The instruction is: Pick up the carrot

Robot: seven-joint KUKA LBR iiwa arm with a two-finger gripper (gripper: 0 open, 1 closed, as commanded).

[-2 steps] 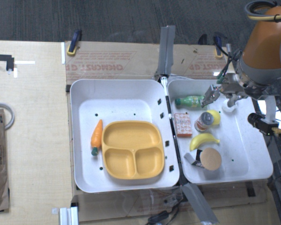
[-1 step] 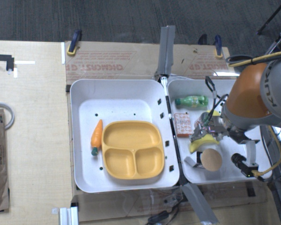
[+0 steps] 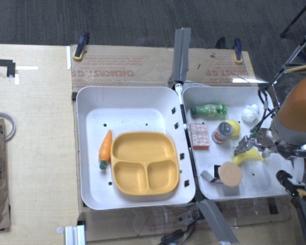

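The carrot (image 3: 106, 148) lies near the left bin's (image 3: 86, 137) left wall, beside the yellow tray (image 3: 144, 162). It looks light, stiff, probably smooth plastic; mid-body seems best.

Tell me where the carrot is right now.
The carrot lies in the left bin, just left of the yellow divided plate, its green end pointing toward the bin's near side.
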